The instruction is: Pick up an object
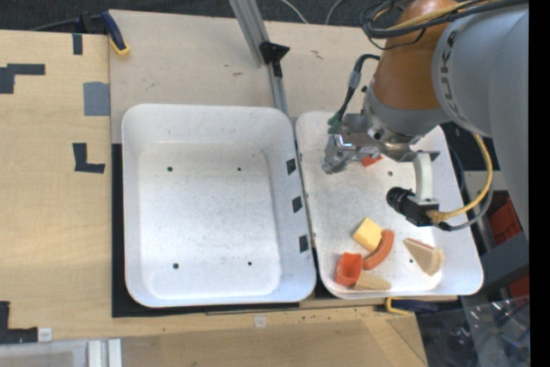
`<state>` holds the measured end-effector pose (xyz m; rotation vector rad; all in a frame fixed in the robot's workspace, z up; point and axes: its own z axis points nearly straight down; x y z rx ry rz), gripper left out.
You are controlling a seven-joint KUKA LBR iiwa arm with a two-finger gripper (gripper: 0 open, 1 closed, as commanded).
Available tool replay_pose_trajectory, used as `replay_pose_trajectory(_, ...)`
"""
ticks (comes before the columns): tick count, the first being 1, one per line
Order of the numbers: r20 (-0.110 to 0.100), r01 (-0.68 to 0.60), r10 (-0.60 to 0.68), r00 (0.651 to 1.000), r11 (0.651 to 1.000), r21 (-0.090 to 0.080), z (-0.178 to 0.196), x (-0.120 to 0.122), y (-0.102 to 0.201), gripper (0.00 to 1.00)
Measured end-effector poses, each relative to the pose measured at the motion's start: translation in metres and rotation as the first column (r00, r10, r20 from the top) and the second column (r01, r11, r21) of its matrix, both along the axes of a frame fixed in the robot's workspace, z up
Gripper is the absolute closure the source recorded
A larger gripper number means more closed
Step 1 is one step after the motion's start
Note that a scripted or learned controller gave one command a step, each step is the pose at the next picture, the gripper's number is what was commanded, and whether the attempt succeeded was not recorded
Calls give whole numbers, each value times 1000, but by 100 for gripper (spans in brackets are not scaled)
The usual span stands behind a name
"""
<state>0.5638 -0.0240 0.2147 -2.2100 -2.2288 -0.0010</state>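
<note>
Over the tabletop (51,185) we see two bins: left bin (206,202) and right bin (455,262), where the arm (447,64) hangs. Its gripper (339,152) is over the right bin's upper part; we cannot tell its state. Five toys lie at the near end: wedge (424,255), sausage (380,247), red piece (348,268), yellow block (367,233), cone (373,280).

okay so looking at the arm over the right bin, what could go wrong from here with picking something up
1. The claw sits in the upper part of the right bin, while most of the items, such as the yellow block and the orange sausage-shaped piece, cluster near the bottom edge. A descent here may miss them.
2. Those pieces lie touching or close together, so a grasp could nudge neighbours or catch two.
3. The tan wedge lies near the bin's rim, which may block the claw.
</note>
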Motion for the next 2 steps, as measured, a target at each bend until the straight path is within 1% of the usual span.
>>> replay_pose_trajectory(1, -2, 2, -2, 1000, 1000, -1, -5, -11, 53, 100)
replay_pose_trajectory(2, 1, 0, 0, 1000, 1000, 0, 16, -15, 111, 100)
